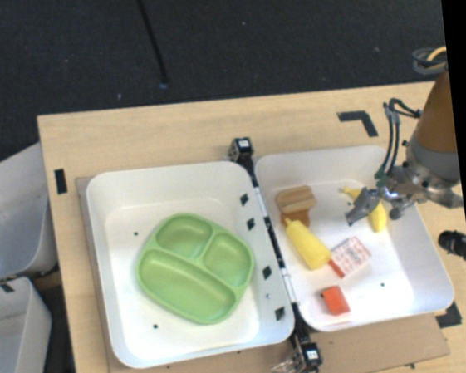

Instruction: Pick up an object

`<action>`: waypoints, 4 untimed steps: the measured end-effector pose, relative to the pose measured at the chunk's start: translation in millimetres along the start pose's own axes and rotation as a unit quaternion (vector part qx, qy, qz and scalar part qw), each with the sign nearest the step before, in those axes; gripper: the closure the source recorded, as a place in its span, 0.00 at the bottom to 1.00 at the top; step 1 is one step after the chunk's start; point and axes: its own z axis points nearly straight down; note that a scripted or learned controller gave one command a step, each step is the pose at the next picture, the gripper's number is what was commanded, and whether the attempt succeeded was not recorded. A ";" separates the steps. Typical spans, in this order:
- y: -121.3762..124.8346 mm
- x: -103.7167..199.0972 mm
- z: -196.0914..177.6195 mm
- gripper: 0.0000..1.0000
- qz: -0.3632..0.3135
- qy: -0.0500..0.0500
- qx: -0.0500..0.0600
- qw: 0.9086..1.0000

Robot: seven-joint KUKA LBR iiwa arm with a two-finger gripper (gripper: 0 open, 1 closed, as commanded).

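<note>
The gripper (367, 205) hangs low over the right bin (420, 285), near that bin's far right part, at the end of the grey arm (438, 150) with its orange band. Its dark fingers are blurred against the white floor, and I cannot tell whether they are apart or together. Just beside the gripper, on its right, a small yellow piece (378, 218) lies on the floor of the right bin; whether the fingers touch it cannot be judged. It is short, rounded and bright yellow. A second, smaller yellow bit (350, 191) sits just beyond the gripper, toward the far wall of the right bin.

Further left in the right bin lies a yellow bottle (308, 244), plump and tapered, tilted with its narrow end toward the bin's far side. A brown block (296, 201) stands at that narrow end, touching or nearly touching it. A pink and white packet (351, 256) lies just right of the bottle's thick end, and an orange block (335, 300) sits nearer the front wall of the right bin.

The left bin (125, 336) adjoins the right bin and holds a green divided plate (194, 267). Both bins rest on the wooden desk (127, 139).
</note>
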 end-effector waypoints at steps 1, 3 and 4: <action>3.1 0.4 -8.0 0.00 -0.002 -0.002 -0.007 1.000; 1.6 -7.5 97.1 0.00 0.001 -0.002 -0.005 1.000; 3.0 -8.5 83.4 1.00 0.003 -0.002 -0.009 1.000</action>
